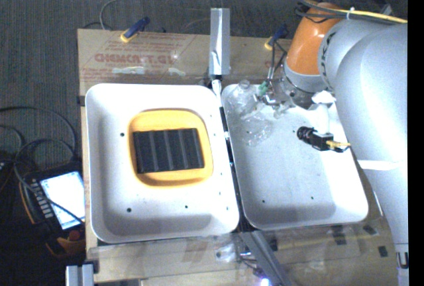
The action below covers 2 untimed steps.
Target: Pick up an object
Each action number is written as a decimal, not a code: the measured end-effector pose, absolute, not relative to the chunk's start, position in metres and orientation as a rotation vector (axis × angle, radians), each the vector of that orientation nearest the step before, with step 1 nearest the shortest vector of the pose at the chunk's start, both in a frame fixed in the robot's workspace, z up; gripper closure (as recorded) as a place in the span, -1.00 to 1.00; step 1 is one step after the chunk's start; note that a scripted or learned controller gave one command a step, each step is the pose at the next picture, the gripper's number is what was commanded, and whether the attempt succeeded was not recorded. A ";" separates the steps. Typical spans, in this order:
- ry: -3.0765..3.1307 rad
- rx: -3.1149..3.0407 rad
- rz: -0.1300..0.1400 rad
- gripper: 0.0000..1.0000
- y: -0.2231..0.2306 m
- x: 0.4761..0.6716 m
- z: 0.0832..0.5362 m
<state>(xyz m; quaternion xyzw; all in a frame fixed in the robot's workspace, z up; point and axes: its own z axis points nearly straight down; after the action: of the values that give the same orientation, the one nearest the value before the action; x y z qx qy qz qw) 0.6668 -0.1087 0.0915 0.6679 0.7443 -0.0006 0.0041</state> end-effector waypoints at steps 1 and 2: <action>2.342 2.079 0.005 -1.00 -0.110 0.611 0.092; 2.445 1.942 0.011 -1.00 -0.103 0.591 0.092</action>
<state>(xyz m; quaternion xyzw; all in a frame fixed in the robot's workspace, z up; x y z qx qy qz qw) 0.5910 -0.1031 0.0924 0.6220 0.7829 0.0034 0.0096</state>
